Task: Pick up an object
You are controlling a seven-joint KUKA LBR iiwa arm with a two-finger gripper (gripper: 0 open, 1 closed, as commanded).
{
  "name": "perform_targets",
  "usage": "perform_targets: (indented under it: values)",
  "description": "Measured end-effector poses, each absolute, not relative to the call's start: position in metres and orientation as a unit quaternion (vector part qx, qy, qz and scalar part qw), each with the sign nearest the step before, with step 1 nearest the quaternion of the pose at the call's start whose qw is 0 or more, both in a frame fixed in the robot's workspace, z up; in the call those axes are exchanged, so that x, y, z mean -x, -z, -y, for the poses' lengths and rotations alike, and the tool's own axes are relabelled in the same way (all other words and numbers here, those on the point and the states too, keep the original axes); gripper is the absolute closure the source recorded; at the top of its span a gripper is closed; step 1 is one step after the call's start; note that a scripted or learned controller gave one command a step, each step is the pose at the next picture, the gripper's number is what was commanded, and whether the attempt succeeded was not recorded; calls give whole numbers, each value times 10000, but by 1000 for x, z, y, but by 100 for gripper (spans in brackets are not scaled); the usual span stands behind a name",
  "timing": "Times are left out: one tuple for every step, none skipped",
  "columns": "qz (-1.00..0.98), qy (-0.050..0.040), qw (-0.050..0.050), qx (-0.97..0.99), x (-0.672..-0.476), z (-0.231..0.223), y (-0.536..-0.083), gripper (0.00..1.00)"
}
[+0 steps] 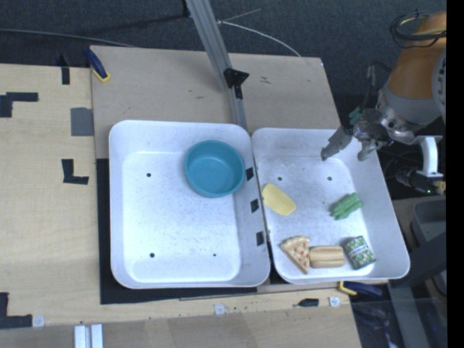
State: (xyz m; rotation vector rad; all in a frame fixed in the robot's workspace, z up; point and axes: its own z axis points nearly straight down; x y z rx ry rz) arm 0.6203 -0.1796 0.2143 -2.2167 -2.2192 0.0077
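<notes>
My arm [419,78] is cut off by the frame's edge at three o'clock, so most of it is lost beyond the orange band. My tool [350,148] is too small and dark to tell how its fingers stand. The print on the small green packet [359,252], at five o'clock in the right bin [395,267], is too fine to read.

Speckled white plastic bins [181,267], a smooth blue plastic bowl [214,167], pale wooden bench [43,216].
</notes>
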Motion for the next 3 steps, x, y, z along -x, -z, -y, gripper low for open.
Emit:
perform_targets:
  values:
    - [7074,-24,21,7068,-617,182,-170,0]
    - [7075,-23,19,7067,-615,185,-125,0]
    - [7083,-11,4,7059,-617,184,-138,100]
